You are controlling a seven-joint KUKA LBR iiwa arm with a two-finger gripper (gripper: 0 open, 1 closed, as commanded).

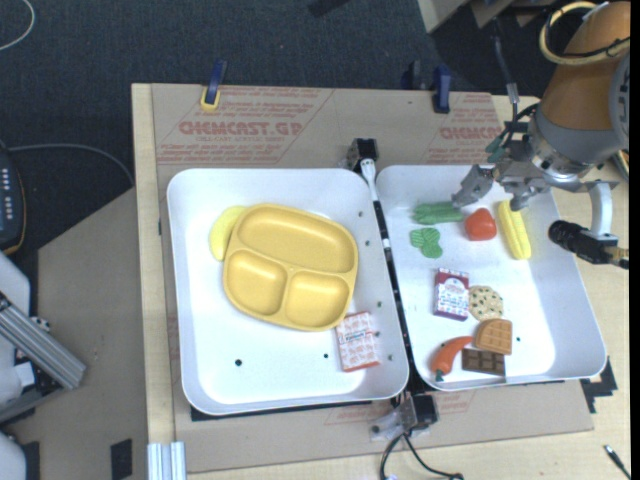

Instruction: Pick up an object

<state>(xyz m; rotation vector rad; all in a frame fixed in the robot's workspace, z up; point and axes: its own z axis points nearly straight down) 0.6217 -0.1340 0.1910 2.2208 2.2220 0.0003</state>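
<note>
Nearest the camera, at six o'clock in the right bin, lies a cluster of toy food: a chocolate bar under a waffle, an orange carrot beside them, then a cookie and a small red packet just above. Across the divider, the left bin carries a yellow divided plate with a yellow piece tucked under its nine o'clock edge and another packet at its five o'clock corner. Toward twelve o'clock in the right bin sit green leaves, a red tomato and a yellow corn cob, close together. The hand hangs just above the tomato with its fingers spread either side and nothing between them, a stance that suggests the tomato is the likely target; it seems poised to descend, though the neighbouring corn crowds one finger's path.
</note>
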